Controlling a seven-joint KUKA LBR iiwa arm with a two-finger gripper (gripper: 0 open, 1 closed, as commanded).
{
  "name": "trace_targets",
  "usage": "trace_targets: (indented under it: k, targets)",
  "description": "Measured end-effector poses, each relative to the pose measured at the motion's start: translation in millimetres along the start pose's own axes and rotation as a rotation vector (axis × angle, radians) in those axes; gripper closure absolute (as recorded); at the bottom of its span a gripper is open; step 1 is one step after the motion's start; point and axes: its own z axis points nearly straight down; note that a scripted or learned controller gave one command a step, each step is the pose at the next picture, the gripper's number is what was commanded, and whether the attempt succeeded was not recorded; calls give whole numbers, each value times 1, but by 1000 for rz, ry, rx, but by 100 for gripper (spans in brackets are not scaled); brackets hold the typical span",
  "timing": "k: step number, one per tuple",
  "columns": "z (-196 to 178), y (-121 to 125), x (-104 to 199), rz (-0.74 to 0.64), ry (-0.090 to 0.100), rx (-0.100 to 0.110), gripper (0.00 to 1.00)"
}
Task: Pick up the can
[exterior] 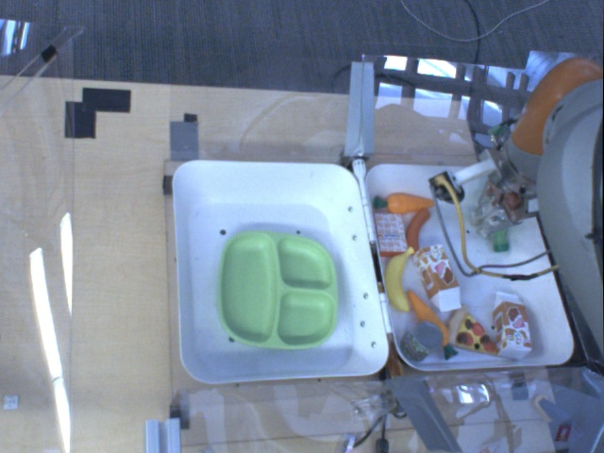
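The can [390, 232], red with a white label, lies on its side near the left wall of the right bin [557, 347]. It sits just below an orange carrot [408, 201] and above a banana [396, 281]. My gripper [496, 210] hangs over the upper right part of the same bin, well to the right of the can and apart from it. Cables and wrist hardware blur its tip.
The right bin also holds a small patterned carton [437, 272], a second carton [511, 327], a pizza slice [469, 332], another carrot [429, 310] and a grey round piece [415, 344]. A green divided plate [278, 289] lies in the left bin [198, 253]. A yellow cable [462, 239] loops over the right bin.
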Motion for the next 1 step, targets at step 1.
trace_targets:
  k: [1]
  targets:
    - [0, 0, 0, -1, -1, 0, 0]
